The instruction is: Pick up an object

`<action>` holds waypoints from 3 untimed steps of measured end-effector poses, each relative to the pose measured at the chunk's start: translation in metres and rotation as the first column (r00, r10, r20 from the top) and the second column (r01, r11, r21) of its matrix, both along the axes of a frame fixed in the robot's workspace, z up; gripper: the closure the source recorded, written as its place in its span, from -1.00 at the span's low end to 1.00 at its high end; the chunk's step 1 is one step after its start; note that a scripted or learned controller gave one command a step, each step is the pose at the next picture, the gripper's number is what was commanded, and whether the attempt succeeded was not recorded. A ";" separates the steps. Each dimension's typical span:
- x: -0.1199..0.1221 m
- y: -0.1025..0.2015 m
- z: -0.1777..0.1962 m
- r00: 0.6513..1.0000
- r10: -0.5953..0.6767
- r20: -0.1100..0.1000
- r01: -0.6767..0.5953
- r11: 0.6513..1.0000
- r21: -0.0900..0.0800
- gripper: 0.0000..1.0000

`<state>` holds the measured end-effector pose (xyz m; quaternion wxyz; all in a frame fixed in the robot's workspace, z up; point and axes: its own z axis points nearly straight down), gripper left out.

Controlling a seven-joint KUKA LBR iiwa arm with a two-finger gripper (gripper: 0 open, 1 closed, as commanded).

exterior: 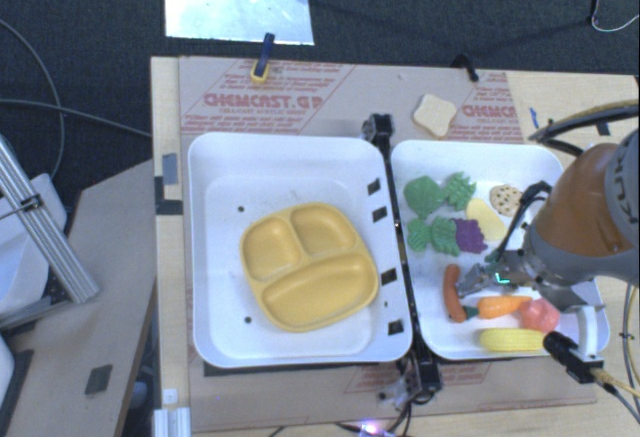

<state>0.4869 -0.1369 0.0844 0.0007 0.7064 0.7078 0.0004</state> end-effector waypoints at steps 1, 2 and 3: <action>0.004 0.080 0.106 1.000 0.011 0.010 -0.011 1.000 0.004 -1.00; -0.001 0.050 -0.004 1.000 -0.003 -0.001 0.003 1.000 0.000 -1.00; 0.001 0.051 0.010 1.000 0.000 0.001 0.000 1.000 0.001 1.00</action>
